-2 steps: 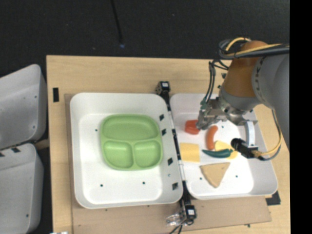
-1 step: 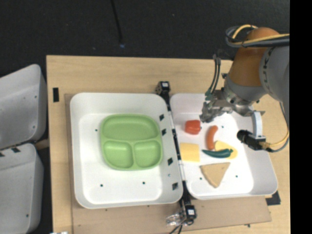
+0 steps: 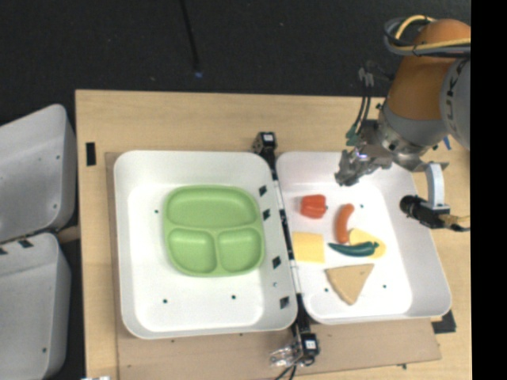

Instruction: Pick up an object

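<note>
The right bin (image 3: 396,291) holds several toy foods: a red pepper (image 3: 314,206), an orange-red sausage (image 3: 343,222), a yellow cheese square (image 3: 308,248), a dark green chili (image 3: 354,249) lying over a yellow piece (image 3: 372,242), and a tan triangular wedge (image 3: 349,281). My gripper (image 3: 349,170) hangs over the back of that bin, up and to the right of the red pepper and above the sausage. Nothing shows between its fingers. From this angle I cannot make out how far apart the fingers are.
The left bin (image 3: 142,291) holds a green divided plate (image 3: 214,229). Small black clips line the seam between the two bins (image 3: 279,236). White panels (image 3: 32,180) stand off the bench to the left. The wooden bench (image 3: 198,117) runs around both bins.
</note>
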Robot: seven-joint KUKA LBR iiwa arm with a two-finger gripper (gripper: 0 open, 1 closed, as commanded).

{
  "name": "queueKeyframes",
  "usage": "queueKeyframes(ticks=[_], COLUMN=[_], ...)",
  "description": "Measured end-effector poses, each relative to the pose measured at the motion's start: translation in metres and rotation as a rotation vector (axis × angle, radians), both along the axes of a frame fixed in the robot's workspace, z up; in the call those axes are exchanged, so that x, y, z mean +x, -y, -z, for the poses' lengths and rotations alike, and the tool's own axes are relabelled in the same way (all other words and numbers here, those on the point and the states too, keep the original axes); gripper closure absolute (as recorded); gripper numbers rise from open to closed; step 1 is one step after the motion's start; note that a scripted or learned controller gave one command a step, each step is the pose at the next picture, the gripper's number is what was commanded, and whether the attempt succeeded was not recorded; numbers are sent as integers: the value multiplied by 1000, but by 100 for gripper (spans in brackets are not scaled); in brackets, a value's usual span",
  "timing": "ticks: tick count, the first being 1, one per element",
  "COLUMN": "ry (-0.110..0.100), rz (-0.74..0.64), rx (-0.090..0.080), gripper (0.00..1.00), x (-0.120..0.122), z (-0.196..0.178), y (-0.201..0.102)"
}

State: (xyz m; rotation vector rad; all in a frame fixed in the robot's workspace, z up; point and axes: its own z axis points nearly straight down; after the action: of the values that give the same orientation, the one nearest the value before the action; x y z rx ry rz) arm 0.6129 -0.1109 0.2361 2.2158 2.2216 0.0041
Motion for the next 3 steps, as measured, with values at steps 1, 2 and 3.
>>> queueKeyframes(ticks=[1,2,3], ry=[-3,-5,-7], rz=[-4,-5,-4], rx=[2,3,2], gripper=[100,100,100], x=[-2,-13,-18], z=[-9,-16,-17], y=[-46,-98,-143])
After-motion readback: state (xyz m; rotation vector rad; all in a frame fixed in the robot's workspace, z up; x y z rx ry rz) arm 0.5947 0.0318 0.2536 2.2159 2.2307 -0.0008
